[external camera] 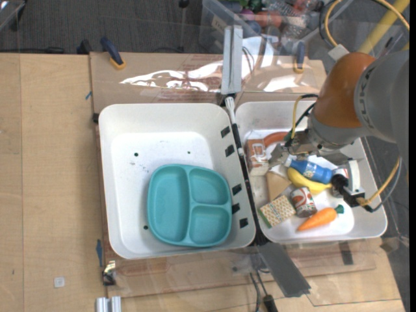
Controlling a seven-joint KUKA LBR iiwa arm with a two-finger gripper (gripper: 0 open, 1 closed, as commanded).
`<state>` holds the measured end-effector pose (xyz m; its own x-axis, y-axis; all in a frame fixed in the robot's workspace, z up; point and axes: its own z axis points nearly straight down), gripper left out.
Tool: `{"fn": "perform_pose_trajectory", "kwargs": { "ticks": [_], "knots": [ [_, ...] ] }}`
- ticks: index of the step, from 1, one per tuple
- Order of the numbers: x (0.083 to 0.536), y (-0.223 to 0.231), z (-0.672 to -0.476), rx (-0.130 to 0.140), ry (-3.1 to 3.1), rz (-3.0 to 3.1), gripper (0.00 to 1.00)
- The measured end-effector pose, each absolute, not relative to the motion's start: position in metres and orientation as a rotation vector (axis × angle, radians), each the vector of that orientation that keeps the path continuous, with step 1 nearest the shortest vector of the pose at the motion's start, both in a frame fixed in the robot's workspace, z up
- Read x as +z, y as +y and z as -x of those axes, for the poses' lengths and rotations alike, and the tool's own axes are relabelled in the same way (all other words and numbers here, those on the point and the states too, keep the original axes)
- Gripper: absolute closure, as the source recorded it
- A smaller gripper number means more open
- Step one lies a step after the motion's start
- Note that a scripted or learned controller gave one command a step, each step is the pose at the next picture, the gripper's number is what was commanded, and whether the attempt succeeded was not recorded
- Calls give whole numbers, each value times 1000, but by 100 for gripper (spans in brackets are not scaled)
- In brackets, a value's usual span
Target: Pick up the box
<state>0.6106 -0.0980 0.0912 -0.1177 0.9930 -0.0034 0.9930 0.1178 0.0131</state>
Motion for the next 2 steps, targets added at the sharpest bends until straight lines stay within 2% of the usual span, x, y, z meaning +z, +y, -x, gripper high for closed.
{"fn": "perform_pose_trajectory", "kwargs": {
  "ticks": [2],
  "knots": [
    [91, -120, -489, 13, 2430, -1967, 0]
  ]
}}
